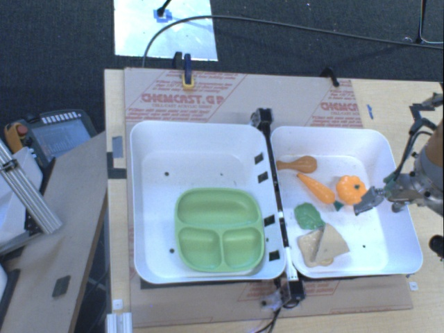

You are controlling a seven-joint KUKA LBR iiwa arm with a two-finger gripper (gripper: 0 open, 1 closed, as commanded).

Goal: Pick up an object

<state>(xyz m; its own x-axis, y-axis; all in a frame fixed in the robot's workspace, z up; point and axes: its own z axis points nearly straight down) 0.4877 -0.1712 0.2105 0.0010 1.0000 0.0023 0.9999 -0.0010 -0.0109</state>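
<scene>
The right bin (388,255) holds several toy foods. A tan drumstick (298,164) lies at the back left, with an orange carrot (316,189) just in front of it. An orange pumpkin (350,188) sits beside the carrot's right end. Nearer the front are a green leafy piece (309,216) and a tan wedge of bread (323,245). My gripper (365,202) reaches in from the right, low over the bin, just right of and slightly in front of the pumpkin. Nothing is visibly held in it.
The left bin (149,186) carries a green divided plate (220,229) toward its front. A black divider strip (272,193) runs between the bins. Cardboard lies under both bins, and a grey table with a pendant (59,134) stands at the left.
</scene>
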